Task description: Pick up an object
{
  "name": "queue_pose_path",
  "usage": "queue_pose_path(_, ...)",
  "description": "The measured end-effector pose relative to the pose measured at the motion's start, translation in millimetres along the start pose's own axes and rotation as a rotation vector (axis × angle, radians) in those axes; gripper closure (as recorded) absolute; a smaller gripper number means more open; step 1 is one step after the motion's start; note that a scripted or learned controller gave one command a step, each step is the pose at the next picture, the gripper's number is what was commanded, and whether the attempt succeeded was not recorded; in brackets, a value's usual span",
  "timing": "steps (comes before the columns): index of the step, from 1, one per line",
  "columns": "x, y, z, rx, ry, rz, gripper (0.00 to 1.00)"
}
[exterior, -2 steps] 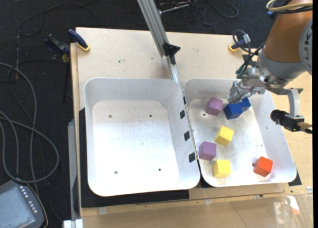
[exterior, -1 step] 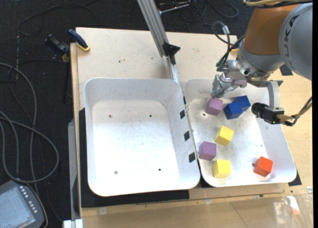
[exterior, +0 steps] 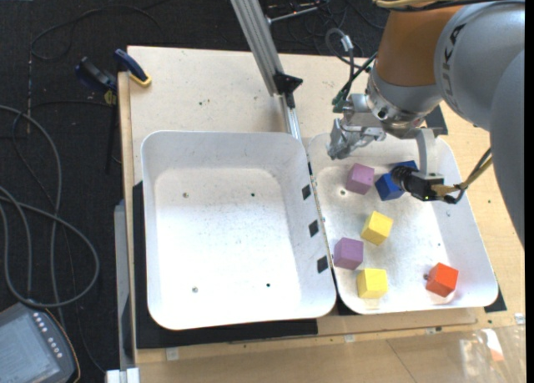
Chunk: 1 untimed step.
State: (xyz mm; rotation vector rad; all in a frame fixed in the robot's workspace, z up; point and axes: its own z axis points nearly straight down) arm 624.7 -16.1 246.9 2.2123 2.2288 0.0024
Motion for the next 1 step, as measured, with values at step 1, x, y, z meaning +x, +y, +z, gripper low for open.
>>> queue_pose_path(1, 56.9, 3.2, 14.0, 0.004, 0.001, -0.001, 1.00)
